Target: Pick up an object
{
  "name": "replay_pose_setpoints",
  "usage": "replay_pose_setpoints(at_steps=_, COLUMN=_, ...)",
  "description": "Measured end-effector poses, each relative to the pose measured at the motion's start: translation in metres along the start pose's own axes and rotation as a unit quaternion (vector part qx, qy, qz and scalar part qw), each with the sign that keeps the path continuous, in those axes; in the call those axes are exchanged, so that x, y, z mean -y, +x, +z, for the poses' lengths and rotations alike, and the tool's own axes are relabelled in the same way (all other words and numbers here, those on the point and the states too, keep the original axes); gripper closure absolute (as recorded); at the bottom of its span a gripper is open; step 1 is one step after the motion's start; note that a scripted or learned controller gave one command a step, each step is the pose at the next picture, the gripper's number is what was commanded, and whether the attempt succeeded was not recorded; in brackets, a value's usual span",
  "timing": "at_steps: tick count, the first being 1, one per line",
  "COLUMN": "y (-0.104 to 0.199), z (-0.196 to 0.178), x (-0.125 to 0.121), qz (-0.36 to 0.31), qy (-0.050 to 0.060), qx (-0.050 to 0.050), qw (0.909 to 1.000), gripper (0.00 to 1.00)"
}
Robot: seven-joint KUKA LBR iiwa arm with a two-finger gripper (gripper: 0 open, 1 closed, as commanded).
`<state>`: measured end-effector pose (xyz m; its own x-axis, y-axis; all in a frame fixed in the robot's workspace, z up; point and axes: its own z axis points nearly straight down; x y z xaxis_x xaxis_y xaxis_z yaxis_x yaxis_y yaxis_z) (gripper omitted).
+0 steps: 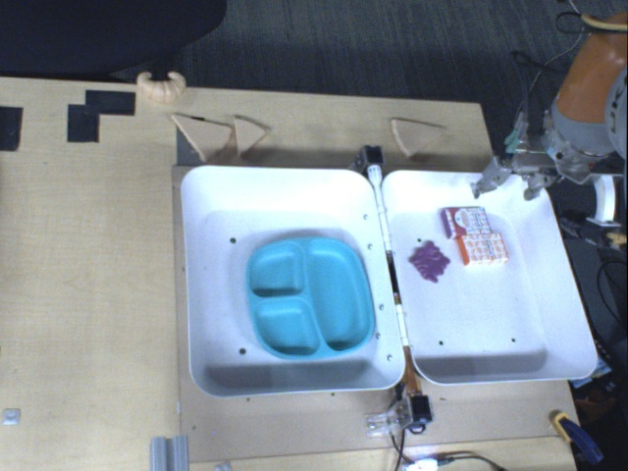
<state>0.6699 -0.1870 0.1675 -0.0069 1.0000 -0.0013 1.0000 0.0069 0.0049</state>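
Purple and crinkly, a small grape-like cluster lies in the right bin, slightly toward its 10 o'clock from centre. Just beside it at 2 o'clock sits a flat box printed in red, white and orange. The tool hangs over the bin's 1 o'clock corner with its two fingers spread, gripping nothing. A blue divided tray fills the left bin.

Bright, even light from overhead washes both white bins, and their floors glare nearly featureless. Soft shadows pool along the near walls. The picture is slightly soft throughout, and the dark floor at the top goes murky and grainy.
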Motion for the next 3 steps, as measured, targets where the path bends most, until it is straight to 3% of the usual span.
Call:
replay_pose_setpoints(at_steps=1, y=0.003, z=0.076, x=0.003, qz=-0.001, qy=-0.003, qx=0.0, qw=1.0, gripper=0.0)
replay_pose_setpoints(at_steps=2, y=0.004, z=0.063, x=0.0, qz=-0.003, qy=-0.009, qx=0.001, qw=1.0, gripper=1.0)
replay_pose_setpoints(at_steps=3, y=0.004, z=0.063, x=0.0, qz=-0.004, qy=-0.008, qx=0.001, qw=1.0, gripper=0.0)
